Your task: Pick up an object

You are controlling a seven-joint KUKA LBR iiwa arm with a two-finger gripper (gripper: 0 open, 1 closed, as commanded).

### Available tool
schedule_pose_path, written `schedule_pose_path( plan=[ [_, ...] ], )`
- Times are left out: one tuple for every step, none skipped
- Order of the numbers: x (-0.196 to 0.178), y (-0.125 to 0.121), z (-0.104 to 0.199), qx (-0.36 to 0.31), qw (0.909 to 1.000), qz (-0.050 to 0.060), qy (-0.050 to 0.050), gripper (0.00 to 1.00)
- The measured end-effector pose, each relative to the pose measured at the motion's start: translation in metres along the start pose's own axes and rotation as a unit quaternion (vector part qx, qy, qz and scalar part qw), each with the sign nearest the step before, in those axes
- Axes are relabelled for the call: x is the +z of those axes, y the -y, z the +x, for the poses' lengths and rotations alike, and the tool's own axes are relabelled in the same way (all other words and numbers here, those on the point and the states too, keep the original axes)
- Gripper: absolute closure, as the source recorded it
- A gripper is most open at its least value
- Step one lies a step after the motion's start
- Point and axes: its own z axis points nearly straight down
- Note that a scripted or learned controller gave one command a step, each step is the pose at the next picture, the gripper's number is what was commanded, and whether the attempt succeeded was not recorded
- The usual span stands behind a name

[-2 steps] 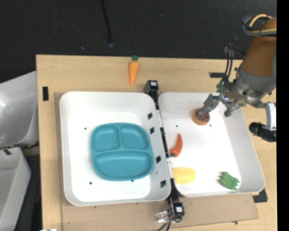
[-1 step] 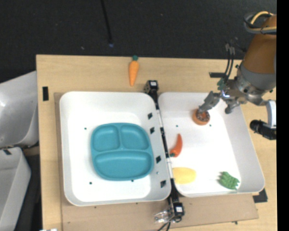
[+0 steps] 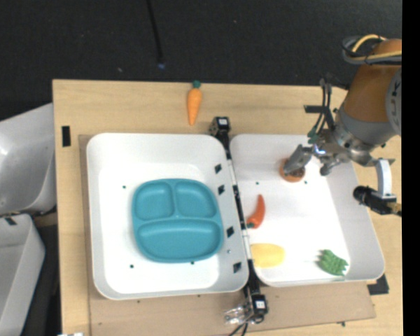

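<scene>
Sitting near the back of the right bin (image 3: 350, 208), a small orange-brown round object (image 3: 292, 173), partly covered by one gripper finger and too small to name more closely. Hovering over it from the right, the gripper (image 3: 311, 159), fingers spread apart, one finger (image 3: 298, 158) lying on or just above the piece and the other toward the arm; nothing seen clamped between them, so judging it as holding nothing yet.

Judging the step as the close-in on that piece. Doing it well probably meaning: centring the spread fingers so the piece lies between them rather than under one, lowering until the tips are nearly meeting the bin floor, then closing squarely and lifting straight up. Off-centre closing risking a nudge or a roll away.

Lying further forward in the same bin: a red chili pepper (image 3: 256, 211) close to the divider wall, a yellow piece (image 3: 267, 255) near the front left corner, a green leafy toy (image 3: 332, 262) near the front rim. All well apart from the target, leaving open white floor around it. Back rim near, so keeping the lift vertical.

Resting in the left bin (image 3: 105, 208), a blue divided tray (image 3: 176, 220); lying on the bench (image 3: 126, 103) behind the bins, a toy carrot (image 3: 194, 103).
</scene>
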Motion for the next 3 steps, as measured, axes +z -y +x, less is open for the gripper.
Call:
schedule_pose_path(
  plan=[
    [0.043,0.003,-0.003,0.001,1.0000,0.000,0.000,0.00],
    [0.094,0.003,-0.004,0.002,1.0000,0.000,0.000,0.00],
    [0.080,0.002,-0.005,0.003,1.0000,-0.003,0.000,1.00]
  ],
)
